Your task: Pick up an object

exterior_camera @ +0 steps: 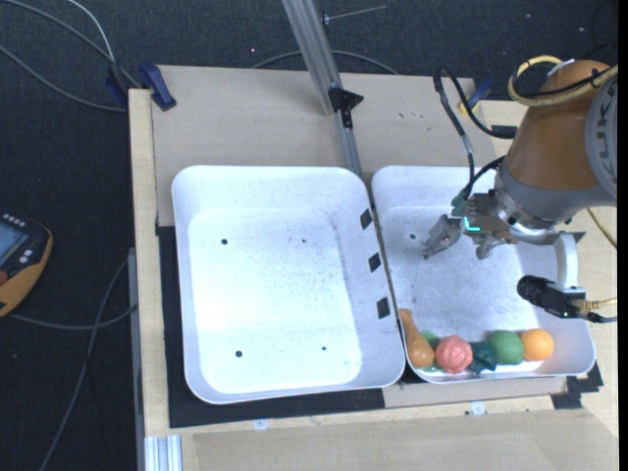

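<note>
We saw the claw (459, 238) open and empty above the right bin (432, 292), the toy fruits (481, 349) at its near edge not yet picked

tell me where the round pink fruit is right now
The round pink fruit lies in the right white plastic bin, against its near wall, between the small orange gourd-shaped toy on its left and the round green fruit on its right.

Even, bright overhead light on your white bins (196, 189), faint shadows, mild softness and grain throughout.
</note>
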`<state>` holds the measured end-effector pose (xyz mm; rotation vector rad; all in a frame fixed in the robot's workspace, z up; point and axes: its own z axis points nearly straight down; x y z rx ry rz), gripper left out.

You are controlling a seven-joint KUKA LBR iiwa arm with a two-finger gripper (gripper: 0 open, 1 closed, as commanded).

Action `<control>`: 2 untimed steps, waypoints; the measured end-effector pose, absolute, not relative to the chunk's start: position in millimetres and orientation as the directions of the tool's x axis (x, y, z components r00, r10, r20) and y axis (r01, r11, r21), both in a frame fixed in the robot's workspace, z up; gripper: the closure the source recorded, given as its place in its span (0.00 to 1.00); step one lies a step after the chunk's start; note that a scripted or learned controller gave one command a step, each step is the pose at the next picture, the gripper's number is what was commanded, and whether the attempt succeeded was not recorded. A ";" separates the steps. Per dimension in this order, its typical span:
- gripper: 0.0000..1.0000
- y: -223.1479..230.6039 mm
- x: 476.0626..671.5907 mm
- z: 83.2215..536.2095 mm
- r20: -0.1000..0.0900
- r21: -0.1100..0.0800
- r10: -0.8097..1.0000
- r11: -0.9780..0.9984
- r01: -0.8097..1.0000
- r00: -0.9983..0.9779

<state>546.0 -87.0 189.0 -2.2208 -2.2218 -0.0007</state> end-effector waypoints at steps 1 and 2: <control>0.00 -87.0 546.0 188.9 0.000 0.000 1.000 0.000 1.000 0.000; 0.00 -84.6 537.5 129.8 0.001 -0.005 1.000 0.000 1.000 0.000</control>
